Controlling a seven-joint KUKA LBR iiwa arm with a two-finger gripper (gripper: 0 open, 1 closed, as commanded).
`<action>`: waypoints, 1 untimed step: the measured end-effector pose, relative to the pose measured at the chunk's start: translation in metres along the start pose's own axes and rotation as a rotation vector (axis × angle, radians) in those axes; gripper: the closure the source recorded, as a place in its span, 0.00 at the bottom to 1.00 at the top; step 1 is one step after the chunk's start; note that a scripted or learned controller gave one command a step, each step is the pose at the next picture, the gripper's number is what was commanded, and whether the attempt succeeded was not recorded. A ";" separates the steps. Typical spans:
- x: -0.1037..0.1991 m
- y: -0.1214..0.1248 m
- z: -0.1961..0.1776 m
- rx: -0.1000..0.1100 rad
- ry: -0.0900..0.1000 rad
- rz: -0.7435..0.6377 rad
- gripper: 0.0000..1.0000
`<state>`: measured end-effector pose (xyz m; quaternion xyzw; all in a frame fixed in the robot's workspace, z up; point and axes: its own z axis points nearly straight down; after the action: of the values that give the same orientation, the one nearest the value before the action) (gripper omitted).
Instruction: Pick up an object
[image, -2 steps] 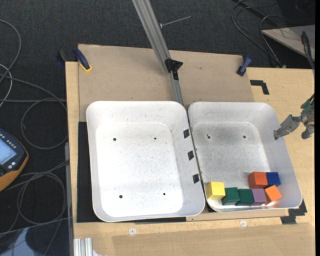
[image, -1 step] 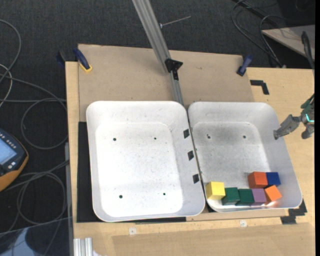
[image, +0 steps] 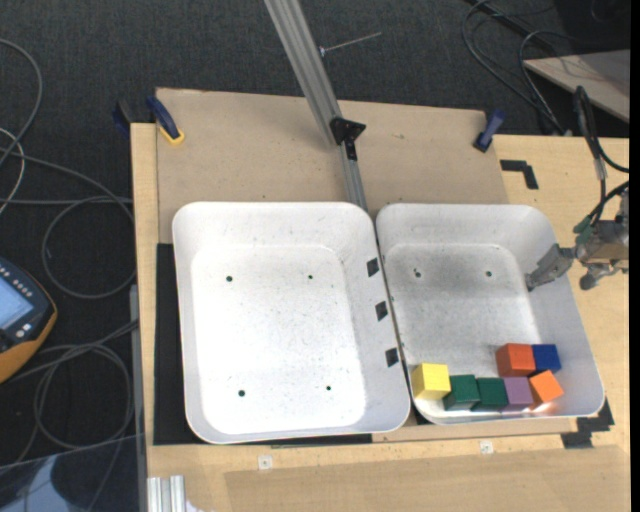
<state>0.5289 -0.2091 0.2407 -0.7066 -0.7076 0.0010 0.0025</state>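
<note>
Right bin with bright blocks clustered frontward; pincer at rim, state perhaps indiscernible.

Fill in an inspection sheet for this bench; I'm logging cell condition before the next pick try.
Surface: wooden bench bearing left bin and right bin.
Job's things: blocks clustered in the right bin's near corner: yellow block, two green, purple, red block, blue, orange.
Clutter: nothing seen in the bins.
Grippers: tool at the right bin's right rim, apart from the blocks; finger state unclear.
Cables: loops on the floor at left.
Surroundings: blue clamps on the bench, metal pole.
</note>
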 end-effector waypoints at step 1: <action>-0.005 -0.001 0.044 0.001 0.000 0.002 0.00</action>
<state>0.5273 -0.2137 0.1971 -0.7072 -0.7070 0.0012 0.0027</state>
